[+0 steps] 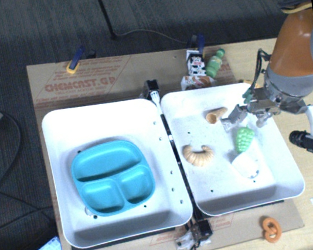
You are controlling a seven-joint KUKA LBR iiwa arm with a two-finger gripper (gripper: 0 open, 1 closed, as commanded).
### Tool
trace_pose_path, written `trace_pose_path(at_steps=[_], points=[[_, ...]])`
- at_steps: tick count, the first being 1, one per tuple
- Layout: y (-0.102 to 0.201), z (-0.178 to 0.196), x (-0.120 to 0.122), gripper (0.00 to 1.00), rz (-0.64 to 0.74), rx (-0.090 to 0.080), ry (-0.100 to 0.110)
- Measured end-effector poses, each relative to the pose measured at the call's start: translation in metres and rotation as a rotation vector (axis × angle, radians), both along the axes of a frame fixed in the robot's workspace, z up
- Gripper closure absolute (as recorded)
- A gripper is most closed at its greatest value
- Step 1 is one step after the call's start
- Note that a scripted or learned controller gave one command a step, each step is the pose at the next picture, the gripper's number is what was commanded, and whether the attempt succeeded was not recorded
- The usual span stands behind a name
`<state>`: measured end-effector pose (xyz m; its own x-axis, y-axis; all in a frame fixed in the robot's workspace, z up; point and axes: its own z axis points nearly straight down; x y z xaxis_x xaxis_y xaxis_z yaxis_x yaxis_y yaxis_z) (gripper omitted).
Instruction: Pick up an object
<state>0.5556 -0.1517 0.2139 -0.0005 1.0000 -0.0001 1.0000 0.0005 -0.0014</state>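
The right bin (286, 189) holds a green bumpy toy (244, 139), a tan ridged croissant-like piece (199, 154), a small tan cone (215, 116) and a pale white item (246, 165). My gripper (246, 118) hangs over the bin's upper right, just above the green toy and to the right of the cone. Its fingers (231, 117) are spread open with nothing between them. The orange-banded arm comes in from the right edge.
The left bin (58, 143) contains a blue divided plate (113, 176). Behind the bins lie a small green-and-white toy (201, 67) and a blue clamp (76, 59). An orange pretzel-shaped piece (271, 228) lies on the board in front of the right bin.
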Motion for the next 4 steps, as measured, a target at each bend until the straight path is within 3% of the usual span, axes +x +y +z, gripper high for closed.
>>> trace_pose_path(at_steps=[1, 2, 3, 4], points=[[-0.015, -0.125, 0.031, 0.00, 0.000, -0.003, -0.012], [-0.017, -0.116, 0.031, 1.00, -0.001, -0.006, -0.012], [-0.052, -0.032, 0.095, 1.00, 0.001, -0.003, -0.005], [-0.051, -0.033, 0.095, 0.00, 0.001, -0.002, -0.002]])
